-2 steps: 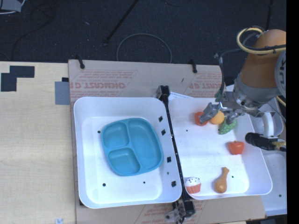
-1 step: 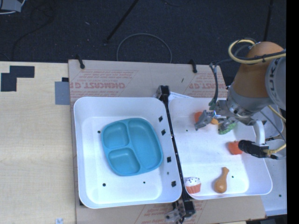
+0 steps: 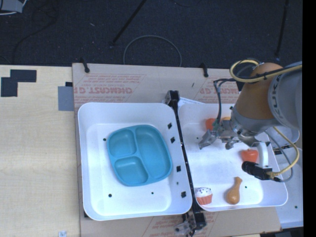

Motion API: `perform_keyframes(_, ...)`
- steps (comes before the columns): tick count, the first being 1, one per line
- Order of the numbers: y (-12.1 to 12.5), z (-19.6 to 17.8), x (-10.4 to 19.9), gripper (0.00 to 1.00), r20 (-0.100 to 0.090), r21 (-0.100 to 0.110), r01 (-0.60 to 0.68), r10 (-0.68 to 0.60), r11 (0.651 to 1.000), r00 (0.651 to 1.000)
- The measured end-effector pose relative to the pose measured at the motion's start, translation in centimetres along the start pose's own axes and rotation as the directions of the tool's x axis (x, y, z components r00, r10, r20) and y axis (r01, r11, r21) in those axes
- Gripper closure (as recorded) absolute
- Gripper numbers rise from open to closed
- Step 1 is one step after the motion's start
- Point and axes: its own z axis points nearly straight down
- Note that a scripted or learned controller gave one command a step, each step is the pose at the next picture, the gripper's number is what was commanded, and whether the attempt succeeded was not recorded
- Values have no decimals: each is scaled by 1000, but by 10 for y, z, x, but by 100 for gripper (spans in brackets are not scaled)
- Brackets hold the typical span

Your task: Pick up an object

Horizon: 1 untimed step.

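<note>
Gripper (image 3: 217,141) over right bin (image 3: 217,174), fingers apart, clamping nothing. Arm (image 3: 256,100) half-hides orange items (image 3: 250,155); identity unclear.

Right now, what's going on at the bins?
The KUKA arm reaches in over the right bin, its claw low near the bin's far side with nothing visibly between the fingers. A toy drumstick, a cupcake and orange pieces lie in that bin. The blue divided plate sits alone in the left bin.
</note>
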Motion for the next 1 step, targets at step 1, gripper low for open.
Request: perform_keyframes(1,1,-12,-1,100,0,-2,-4,4,1000,1000)
